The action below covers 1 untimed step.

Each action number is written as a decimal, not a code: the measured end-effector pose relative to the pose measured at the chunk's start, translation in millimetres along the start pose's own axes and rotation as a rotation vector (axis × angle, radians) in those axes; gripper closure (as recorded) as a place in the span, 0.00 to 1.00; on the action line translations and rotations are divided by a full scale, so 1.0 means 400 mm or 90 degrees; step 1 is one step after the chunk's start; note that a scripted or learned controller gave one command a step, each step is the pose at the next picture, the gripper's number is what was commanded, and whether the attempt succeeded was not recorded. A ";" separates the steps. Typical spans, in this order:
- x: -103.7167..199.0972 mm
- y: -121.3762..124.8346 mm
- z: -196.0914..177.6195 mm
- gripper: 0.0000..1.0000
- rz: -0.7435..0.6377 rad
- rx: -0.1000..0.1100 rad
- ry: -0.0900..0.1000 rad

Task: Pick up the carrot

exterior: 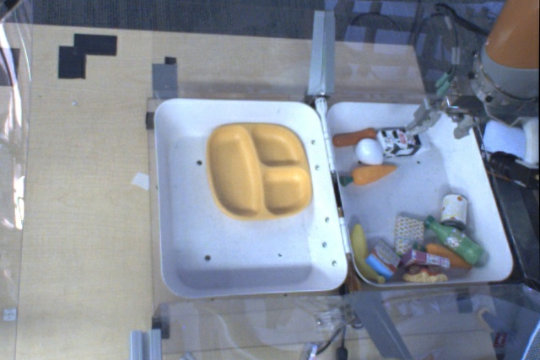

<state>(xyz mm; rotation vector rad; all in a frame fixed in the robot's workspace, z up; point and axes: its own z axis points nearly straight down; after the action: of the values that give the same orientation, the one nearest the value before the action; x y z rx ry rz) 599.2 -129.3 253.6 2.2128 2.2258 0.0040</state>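
Nearest the lens, clutter (422,253) sits heaped in the right bin's (494,219) front corner — clear of the target. The gripper (439,114) hangs over that bin's far edge, spread wide and carrying nothing, presumably staged for descent. The carrot (374,174) lies mid-bin — touching a white egg (368,151).

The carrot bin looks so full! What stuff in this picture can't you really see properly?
- Pile of small items in the right bin, camera view: they overlap and are too small to name surely.
- Orange piece behind the white egg: partly covered by it, so its shape is unclear.
- Gripper: too small and blurred to judge its jaws.
- Arm: cut off by the right edge.
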 end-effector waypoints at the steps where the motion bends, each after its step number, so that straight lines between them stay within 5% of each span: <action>1: 0.142 0.029 0.171 0.00 -0.123 0.000 0.000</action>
<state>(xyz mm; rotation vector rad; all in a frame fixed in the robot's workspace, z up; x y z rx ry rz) 610.8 -72.3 185.4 1.9875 2.4285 0.0047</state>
